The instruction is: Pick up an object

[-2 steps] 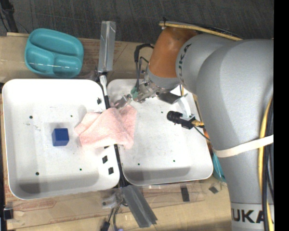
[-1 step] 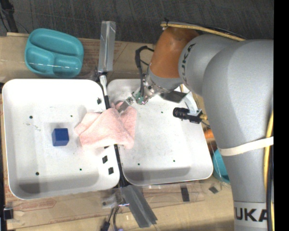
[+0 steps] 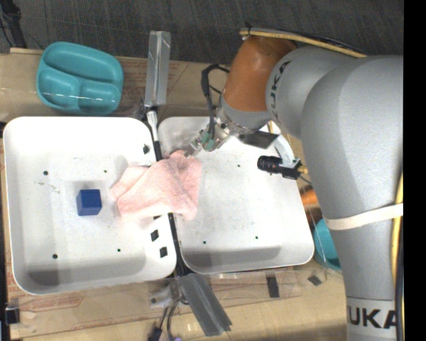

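Note:
A pink cloth point(image 3: 160, 187) lies crumpled over the divider between the two bins, most of it in the left bin point(image 3: 28, 162) and one edge in the right bin point(image 3: 248, 219). A small blue cube point(image 3: 89, 202) sits on the left bin's floor, left of the cloth. My gripper point(image 3: 206, 143) is low at the back of the right bin, just beyond the cloth's upper right corner and close to it. The wrist hides the gripper's tips, and whether it touches the cloth I cannot tell.
A teal moulded tray point(image 3: 79, 77) lies on the bench behind the left bin. A grey metal bar point(image 3: 156, 69) stands behind the divider. The big grey arm covers the right side of the view and the right bin's right rim.

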Robot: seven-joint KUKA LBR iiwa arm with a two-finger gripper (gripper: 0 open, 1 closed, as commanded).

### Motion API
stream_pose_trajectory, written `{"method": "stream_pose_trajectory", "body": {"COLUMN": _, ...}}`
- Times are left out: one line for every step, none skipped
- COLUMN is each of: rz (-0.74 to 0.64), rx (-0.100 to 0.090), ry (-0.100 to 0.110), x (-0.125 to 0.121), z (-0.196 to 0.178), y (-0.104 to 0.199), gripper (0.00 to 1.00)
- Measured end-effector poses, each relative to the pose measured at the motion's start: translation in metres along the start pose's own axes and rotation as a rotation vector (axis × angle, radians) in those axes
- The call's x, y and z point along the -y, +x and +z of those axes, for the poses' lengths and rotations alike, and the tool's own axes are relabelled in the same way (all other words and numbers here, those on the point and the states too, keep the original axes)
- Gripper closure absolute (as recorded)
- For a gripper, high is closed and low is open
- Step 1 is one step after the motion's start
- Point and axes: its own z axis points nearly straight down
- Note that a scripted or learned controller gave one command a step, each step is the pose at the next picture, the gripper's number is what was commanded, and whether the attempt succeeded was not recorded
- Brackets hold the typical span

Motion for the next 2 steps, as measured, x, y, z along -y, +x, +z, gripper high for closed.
{"method": "stream_pose_trajectory", "body": {"rz": 0.0, "rx": 0.0, "ry": 0.0, "x": 0.0, "z": 0.0, "y": 0.0, "gripper": 0.0}}
{"method": "stream_pose_trajectory", "body": {"rz": -0.11, "rx": 0.002, "ry": -0.002, "x": 0.001, "z": 0.01, "y": -0.001, "gripper": 0.0}}
